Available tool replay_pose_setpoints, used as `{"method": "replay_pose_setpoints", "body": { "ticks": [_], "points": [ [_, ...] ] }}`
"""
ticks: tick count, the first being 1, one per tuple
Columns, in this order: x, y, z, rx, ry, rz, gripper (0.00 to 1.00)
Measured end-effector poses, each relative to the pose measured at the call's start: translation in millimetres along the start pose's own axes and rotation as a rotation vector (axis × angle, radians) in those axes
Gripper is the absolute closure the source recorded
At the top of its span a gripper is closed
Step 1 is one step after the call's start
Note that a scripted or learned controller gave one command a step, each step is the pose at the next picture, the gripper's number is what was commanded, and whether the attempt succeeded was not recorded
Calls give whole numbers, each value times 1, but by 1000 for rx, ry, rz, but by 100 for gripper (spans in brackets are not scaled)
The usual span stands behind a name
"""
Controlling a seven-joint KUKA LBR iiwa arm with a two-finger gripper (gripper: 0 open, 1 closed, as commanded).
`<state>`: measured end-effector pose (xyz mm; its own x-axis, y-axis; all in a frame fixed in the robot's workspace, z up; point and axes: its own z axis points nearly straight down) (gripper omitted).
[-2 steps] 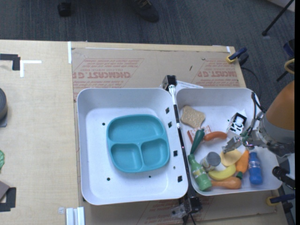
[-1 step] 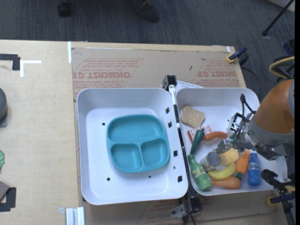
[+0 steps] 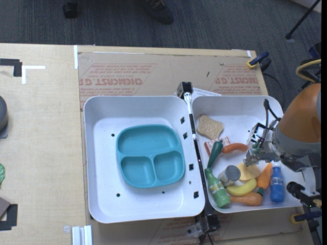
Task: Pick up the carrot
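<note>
1. On the left, the pale wooden bench (image 3: 41, 152) lies under a sheet of brown cardboard (image 3: 153, 73), and two shallow white bins sit side by side on it.
2. The left white bin (image 3: 102, 188) holds a blue plastic plate with three parts (image 3: 150, 155).
3. The right white bin (image 3: 240, 106) is full of toy food: a brown slice of bread (image 3: 210, 127), a green bottle (image 3: 216, 189), a yellow banana (image 3: 242, 188), a small grey tin (image 3: 231, 173), and a blue bottle (image 3: 276, 184).
4. A long orange thing (image 3: 246, 200) lies flat along the near wall of this bin, under the banana. A red-orange sausage shape (image 3: 234, 148) lies higher up.
5. The orange carrot with a green end (image 3: 264, 177) is in the right bin, between the banana and the blue bottle. It lies at a slant, thick end up and away, green end down and near.
6. The grey gripper (image 3: 254, 154) hangs just above and a bit left of the carrot's top end. It is very near.
7. I cannot tell if the fingers are spread or pressed together. They are too small and dark to see well.
8. I think the gripper must go a little right and toward the near side, then turn to cross the carrot's long side.
9. The toys are packed close, so the blue bottle or banana may get bumped.
10. Past the bench is dark grey carpet (image 3: 214, 14).
</note>
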<state>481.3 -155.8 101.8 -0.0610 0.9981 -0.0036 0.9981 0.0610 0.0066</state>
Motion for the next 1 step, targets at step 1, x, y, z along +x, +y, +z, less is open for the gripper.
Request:
{"method": "replay_pose_setpoints", "body": {
  "ticks": [1],
  "points": [
    [91,4,-90,7,2,99,100]
  ]
}}
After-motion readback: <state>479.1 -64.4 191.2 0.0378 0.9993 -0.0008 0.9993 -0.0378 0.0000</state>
